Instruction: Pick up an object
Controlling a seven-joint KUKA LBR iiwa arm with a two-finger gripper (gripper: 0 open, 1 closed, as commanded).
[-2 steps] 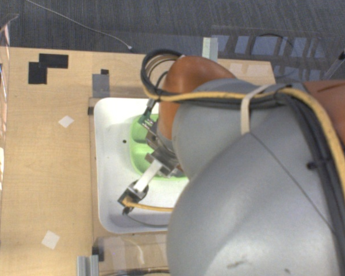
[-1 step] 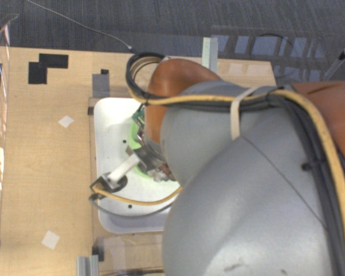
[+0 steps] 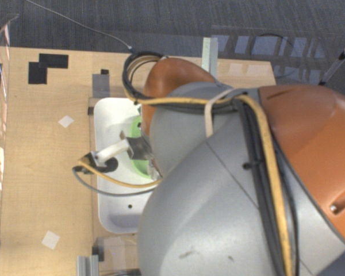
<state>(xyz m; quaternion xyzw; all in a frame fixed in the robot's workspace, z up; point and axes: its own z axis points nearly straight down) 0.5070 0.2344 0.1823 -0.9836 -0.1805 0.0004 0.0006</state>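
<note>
The big grey arm with its orange band reaches from the right and covers most of the bins. Its gripper hangs low over the left white bin, near the bin's middle. A light green object lies in the bin right under and beside the gripper, with another patch of green just above it; most of it is hidden by the wrist. Whether the gripper touches or holds it cannot be told.
A yellow cable and a black connector loop off the wrist over the bin's left side. The wooden bench stretches to the left, with black markers at its far corner. The arm hides the right bin.
</note>
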